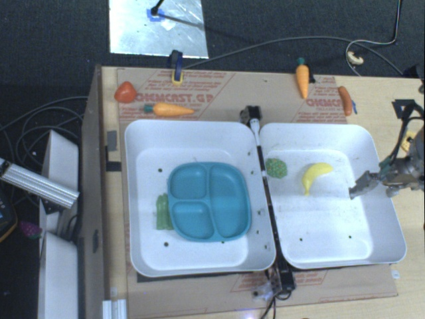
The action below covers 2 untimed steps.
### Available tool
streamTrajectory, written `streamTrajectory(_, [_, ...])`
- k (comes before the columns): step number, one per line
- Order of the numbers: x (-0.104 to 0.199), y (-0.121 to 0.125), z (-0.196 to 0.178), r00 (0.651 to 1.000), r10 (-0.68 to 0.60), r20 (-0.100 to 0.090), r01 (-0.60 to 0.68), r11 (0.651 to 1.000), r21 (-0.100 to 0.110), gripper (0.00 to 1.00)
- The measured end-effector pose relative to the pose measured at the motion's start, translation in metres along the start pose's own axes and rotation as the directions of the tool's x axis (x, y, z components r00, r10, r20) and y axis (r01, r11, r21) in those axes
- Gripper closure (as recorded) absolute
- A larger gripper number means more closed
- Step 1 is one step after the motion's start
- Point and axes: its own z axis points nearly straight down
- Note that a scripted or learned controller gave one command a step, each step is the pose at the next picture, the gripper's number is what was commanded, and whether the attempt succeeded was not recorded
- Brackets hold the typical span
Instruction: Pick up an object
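A yellow banana (315, 175) lies in the right bin (372, 244), near its middle back. A green broccoli piece (276, 169) sits beside it at the bin's left wall. The gripper (362, 185) reaches in from the right edge, low over the right side of that bin and right of the banana, apart from it. Nothing shows between its fingers. In the left bin (146, 244) rests a blue divided plate (209, 201) with a green leafy piece (163, 212) against its left edge.
On the cardboard behind the bins lie two carrots (167, 110) (303, 78), a red tomato-like piece (125, 92), an orange sausage-shaped item (345, 101) and a blue-yellow clamp (176, 66). A metal sheet (158, 18) lies further back. Cables run across the floor.
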Motion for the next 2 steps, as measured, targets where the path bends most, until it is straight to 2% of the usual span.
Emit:
streamTrajectory(1, [0.002, 0.071, 0.120, 1.000, -0.001, -0.001, 0.001, 1.000, 0.003, 0.00])
streamTrajectory(2, [0.026, 0.147, 0.154, 1.000, -0.002, -0.001, 0.002, 1.000, -0.001, 0.00])
